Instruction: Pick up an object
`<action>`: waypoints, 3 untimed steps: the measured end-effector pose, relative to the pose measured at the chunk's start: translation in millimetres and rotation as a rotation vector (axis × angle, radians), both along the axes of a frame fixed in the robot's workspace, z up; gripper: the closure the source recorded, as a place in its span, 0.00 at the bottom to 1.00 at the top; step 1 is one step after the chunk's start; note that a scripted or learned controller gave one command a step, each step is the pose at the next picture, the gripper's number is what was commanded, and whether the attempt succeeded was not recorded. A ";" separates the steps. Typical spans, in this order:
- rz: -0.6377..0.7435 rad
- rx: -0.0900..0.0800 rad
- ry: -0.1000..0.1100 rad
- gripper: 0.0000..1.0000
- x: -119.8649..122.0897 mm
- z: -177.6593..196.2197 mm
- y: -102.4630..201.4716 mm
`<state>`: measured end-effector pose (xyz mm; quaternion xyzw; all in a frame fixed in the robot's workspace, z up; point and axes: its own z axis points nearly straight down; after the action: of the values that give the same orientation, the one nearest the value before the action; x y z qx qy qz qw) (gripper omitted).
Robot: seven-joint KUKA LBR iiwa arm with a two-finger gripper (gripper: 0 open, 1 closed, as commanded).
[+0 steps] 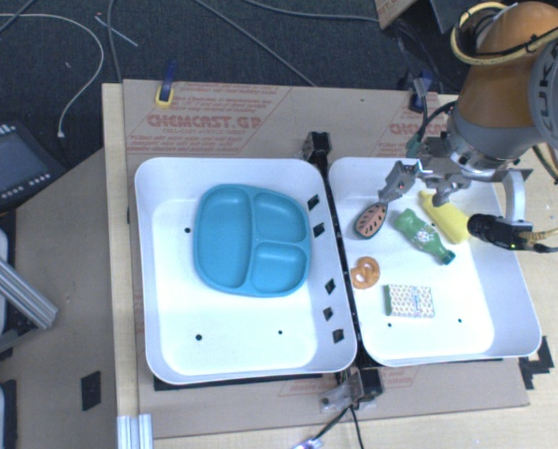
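Gripper (419,182): hovering over the upper part of the right bin, fingers spread apart, gripping nothing; one finger (397,181) pointing down toward the brown object, the other (444,188) hanging over the yellow one.
Yellow object (450,220): lying in the right bin just below the gripper, banana-like, tilting down to the right, touching the green bottle.
Green bottle (422,234): lying on its side next to the yellow object, slanting toward the lower right.
Brown speckled object (371,220): resting near the bin's left wall, oval, just under the left finger, not being touched as far as can be told.
Pretzel-like ring (364,271): sitting below the brown object, apart from it.
Patterned square pad (408,300): lying flat toward the bin's lower middle, near the ring.
Right bin (484,330): holding all five small items.
Left bin (166,325): standing beside the right one, holding a blue divided plate (251,239).
Arm (507,73): reaching in from the right, orange band showing above the wrist.
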<state>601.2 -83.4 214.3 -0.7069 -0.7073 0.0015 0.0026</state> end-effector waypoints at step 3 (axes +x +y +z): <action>-0.001 0.000 -0.006 1.00 -3.8 -101.0 -15.6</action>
<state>597.4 -99.0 113.3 -0.7072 -0.7070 -0.0008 0.0005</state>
